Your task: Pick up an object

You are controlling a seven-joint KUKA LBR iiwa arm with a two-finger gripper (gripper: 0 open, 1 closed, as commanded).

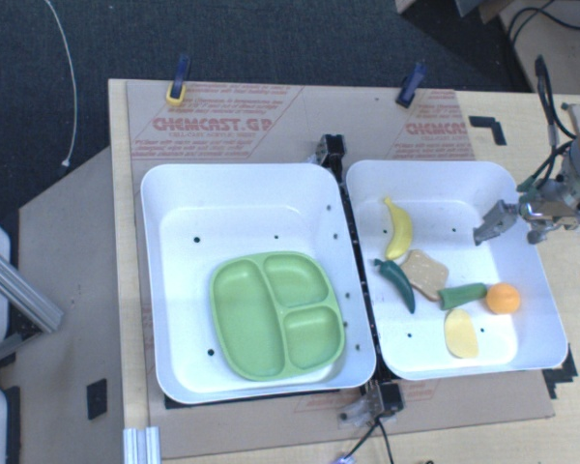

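Note:
The right bin holds several toy foods. A yellow banana lies near its left wall. Below the banana are a tan bread slice and a dark green pepper. A green cucumber piece, an orange and a yellow lemon lie toward the front right. My gripper hangs over the bin's right side, above and right of the orange. It is open, and nothing sits between its fingers.
The left bin holds a green divided plate toward its front. A black bracket sits where the two bins meet at the back. Blue and yellow clamps hold the board's far edge.

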